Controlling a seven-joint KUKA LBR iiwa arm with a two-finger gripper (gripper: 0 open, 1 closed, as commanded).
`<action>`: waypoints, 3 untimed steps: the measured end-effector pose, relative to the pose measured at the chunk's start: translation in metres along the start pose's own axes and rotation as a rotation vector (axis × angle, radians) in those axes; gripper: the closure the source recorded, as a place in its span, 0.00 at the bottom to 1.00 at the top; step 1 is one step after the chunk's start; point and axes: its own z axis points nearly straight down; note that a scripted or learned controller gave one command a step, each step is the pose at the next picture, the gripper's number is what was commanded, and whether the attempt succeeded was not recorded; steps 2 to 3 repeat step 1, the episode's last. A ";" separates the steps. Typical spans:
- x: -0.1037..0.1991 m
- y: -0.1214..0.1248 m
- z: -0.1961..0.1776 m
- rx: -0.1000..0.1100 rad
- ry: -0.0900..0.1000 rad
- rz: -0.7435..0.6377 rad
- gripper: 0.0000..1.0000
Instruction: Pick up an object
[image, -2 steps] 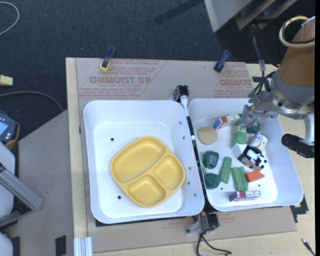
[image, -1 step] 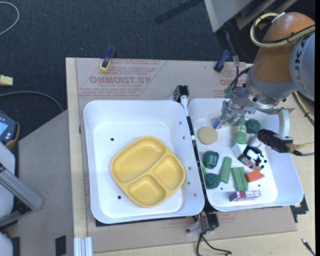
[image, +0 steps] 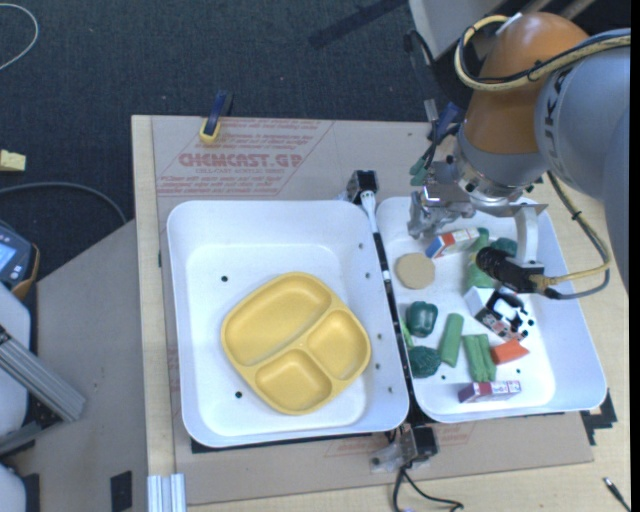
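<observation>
In the camera view the end effector (image: 437, 212) hangs low over the right bin's (image: 575, 345) far corner, just above a small red, white and blue carton (image: 452, 241); I cannot tell its state; crowding is the risk, since the tan disc (image: 414, 270) lies just beside the carton and could be nudged or caught instead.

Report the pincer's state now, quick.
Pincer: low over the right bin's far corner, near the small red, white and blue item; grip cannot be told.
</observation>
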 end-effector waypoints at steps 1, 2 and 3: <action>0.045 0.036 -0.010 -0.003 0.000 0.000 1.00; 0.045 0.036 -0.010 -0.003 0.000 0.000 1.00; 0.045 0.036 -0.010 -0.003 0.000 0.000 1.00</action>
